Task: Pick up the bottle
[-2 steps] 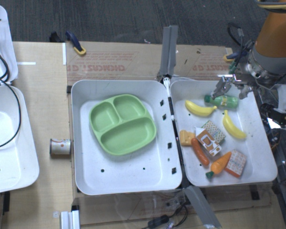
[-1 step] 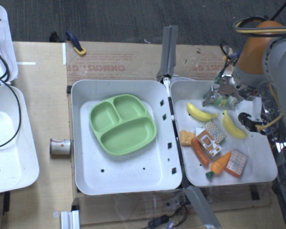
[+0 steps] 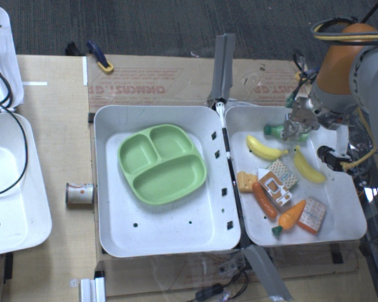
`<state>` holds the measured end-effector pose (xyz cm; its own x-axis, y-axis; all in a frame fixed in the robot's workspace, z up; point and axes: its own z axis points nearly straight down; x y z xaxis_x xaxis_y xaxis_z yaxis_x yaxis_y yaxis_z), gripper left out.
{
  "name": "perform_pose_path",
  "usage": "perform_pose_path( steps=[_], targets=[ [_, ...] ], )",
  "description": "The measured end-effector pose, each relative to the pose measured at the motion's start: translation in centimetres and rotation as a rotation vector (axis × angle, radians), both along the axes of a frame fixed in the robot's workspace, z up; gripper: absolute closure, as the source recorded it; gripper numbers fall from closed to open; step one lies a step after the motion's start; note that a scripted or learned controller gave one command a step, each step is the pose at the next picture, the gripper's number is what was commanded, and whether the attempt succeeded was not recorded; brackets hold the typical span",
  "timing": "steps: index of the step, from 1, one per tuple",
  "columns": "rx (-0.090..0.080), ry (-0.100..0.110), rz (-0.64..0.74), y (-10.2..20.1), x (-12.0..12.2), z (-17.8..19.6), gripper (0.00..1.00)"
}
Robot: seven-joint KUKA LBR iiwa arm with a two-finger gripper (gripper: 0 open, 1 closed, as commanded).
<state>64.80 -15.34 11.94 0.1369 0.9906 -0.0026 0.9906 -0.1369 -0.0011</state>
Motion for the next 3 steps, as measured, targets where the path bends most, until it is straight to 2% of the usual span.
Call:
perform_pose_path(
  steps=[1,2,3],
  targets=[
    [-0.001,0.000,0.001,-0.1,0.0,0.9,1.00],
    [-0.001,0.000,0.001,-0.1,0.0,0.9,0.00],
    [0.005,0.007,-0.097,-2.2,0.7,-2.5,0.00]
  ],
)
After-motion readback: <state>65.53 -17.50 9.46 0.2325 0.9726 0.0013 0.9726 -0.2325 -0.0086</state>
